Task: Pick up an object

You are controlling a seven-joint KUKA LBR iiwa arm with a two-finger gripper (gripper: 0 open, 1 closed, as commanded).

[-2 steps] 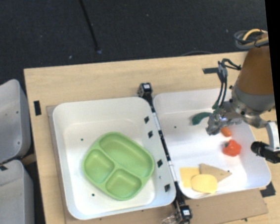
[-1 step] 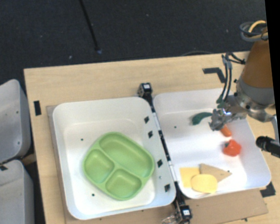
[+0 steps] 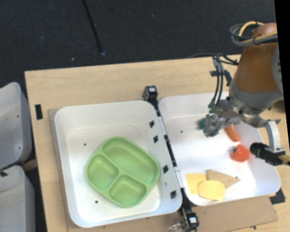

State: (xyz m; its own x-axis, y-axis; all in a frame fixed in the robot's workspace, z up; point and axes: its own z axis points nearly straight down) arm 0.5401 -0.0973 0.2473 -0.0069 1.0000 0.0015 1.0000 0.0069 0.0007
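So the arm is hanging over the right bin (image 3: pixel 185 108) with the gripper (image 3: pixel 213 124) sitting just left of a little orange carrot-looking piece (image 3: pixel 232 132). Can't tell from here what the gripper is doing. Looks like it's lining up a grab, nothing lifted. A red-orange piece (image 3: pixel 240 153) is lying nearby, and some yellow and tan food shapes (image 3: pixel 210 183) are at the near edge. Left bin's green divided tray (image 3: pixel 122 171) is sitting well apart. Next it needs to centre over one piece and drop down.

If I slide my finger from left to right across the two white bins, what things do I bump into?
Green three-compartment plastic plate → pale yellow flat square piece → round yellow piece → tan wedge → small red-orange toy
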